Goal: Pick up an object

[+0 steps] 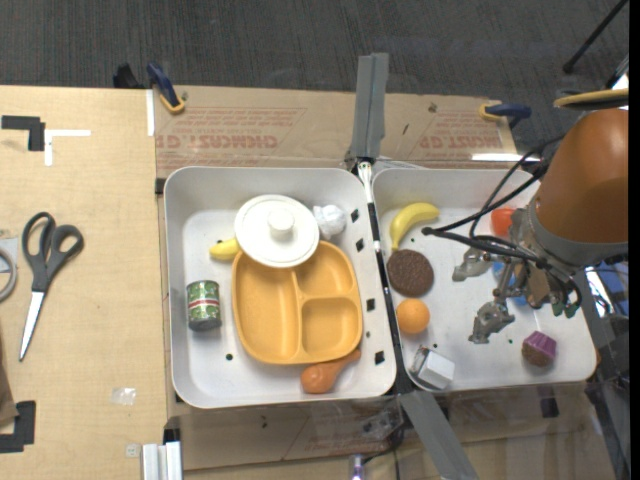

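My gripper (pixel 480 294) hangs over the middle of the right bin (pixel 455 196), its two metal fingers (pixel 489 321) spread apart and only bare bin floor between them. An orange (pixel 412 315) lies to the gripper's left, with a brown round disc (pixel 410 271) and a banana (pixel 411 220) further back. A purple object (pixel 539 348) sits just right of the lower finger. A white and grey box (pixel 433 368) rests at the bin's front. Something red (pixel 502 220) is partly hidden behind the arm's cables.
The left bin (pixel 180 358) holds an orange divided tray (pixel 297 313), a white lidded bowl (pixel 277 230), a green can (pixel 203 304), a yellow piece (pixel 224 250), a white crumpled item (pixel 330 217) and an orange-brown piece (pixel 321 377). Scissors (pixel 42 264) lie on the bench at left.
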`<state>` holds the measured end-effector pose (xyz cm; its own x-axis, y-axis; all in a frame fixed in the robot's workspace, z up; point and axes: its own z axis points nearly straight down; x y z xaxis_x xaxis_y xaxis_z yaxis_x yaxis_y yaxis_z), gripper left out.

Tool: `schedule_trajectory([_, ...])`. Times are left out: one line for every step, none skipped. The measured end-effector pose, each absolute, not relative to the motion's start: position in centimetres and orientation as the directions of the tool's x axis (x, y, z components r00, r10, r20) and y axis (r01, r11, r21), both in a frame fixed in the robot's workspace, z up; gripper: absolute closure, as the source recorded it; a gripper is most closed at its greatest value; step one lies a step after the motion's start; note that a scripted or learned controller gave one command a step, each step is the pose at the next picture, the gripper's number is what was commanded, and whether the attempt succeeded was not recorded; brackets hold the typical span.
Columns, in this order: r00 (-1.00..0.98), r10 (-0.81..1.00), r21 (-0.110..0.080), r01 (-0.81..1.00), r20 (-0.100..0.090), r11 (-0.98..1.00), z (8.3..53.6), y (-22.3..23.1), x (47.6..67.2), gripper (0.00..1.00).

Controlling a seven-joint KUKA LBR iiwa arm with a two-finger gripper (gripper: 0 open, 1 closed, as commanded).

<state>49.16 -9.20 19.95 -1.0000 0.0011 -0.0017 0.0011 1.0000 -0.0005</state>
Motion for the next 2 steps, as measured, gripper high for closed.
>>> schedule_trajectory([-0.986,0.165,0.000,0.165,-0.003,0.986,11.0,-9.8,57.6,0.00])
schedule_trajectory([-1.000,-0.008,-0.001,-0.008,-0.006,1.000,17.7,-18.6,58.6,0.00])
